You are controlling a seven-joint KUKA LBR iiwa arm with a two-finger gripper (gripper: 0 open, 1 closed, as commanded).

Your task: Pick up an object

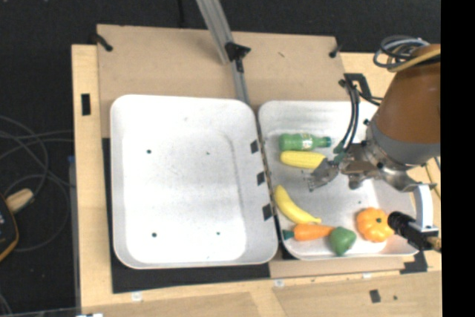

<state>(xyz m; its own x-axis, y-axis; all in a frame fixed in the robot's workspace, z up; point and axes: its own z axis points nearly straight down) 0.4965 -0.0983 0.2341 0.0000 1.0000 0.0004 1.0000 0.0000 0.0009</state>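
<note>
My tool (320, 176) hangs low over the right bin (312, 113), near its middle, with my grey and orange arm coming in from three o'clock. I cannot tell how the tool stands, apart or together; nothing shows between its tips. Just at ten o'clock of the tool lies the corn cob (301, 159), very near or touching it, I cannot say which. Beyond the cob, at twelve o'clock of it, lies the green bottle (303, 142) on its side. At seven o'clock of the tool the banana (293, 207) lies near the bin's left wall. Along the six o'clock edge sit the carrot (312, 232), the green pepper (342, 240) and the orange pumpkin (372, 224). The left bin (185, 182) rests beside it on the bench (171, 48).
</note>
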